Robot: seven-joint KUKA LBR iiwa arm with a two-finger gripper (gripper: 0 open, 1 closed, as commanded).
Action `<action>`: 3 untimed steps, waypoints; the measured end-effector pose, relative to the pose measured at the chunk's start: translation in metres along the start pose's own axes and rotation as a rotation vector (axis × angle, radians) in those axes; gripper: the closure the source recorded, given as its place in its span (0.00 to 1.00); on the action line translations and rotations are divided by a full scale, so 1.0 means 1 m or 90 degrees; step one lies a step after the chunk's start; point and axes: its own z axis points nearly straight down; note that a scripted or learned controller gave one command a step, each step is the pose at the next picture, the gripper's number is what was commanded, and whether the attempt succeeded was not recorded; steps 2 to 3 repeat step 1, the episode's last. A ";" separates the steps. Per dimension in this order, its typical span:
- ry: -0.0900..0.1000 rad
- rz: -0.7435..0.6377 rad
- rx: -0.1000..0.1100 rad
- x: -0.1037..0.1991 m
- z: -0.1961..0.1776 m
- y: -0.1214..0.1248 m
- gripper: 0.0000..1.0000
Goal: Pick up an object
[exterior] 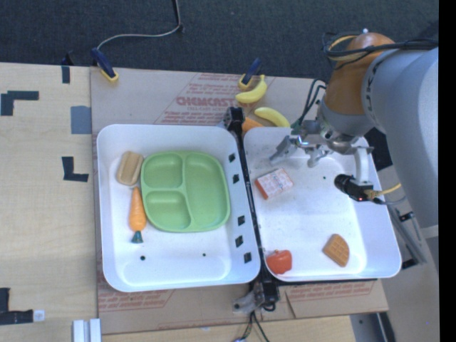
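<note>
Jaws [299,145] look spread with nothing between them, hovering in the right bin [381,258] above the snack packet [274,183]. I'm at the approach; next I'd lower squarely over it.

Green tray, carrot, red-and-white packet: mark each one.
green tray [187,192], camera view, on the divider between its compartments
carrot [137,211], camera view, on the orange body
red-and-white packet [274,184], camera view, on its middle
</note>
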 end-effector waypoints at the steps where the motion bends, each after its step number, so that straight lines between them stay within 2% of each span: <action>1: -0.001 0.001 0.000 0.013 0.033 -0.005 0.00; 3: -0.001 0.001 0.000 0.013 0.033 -0.005 0.00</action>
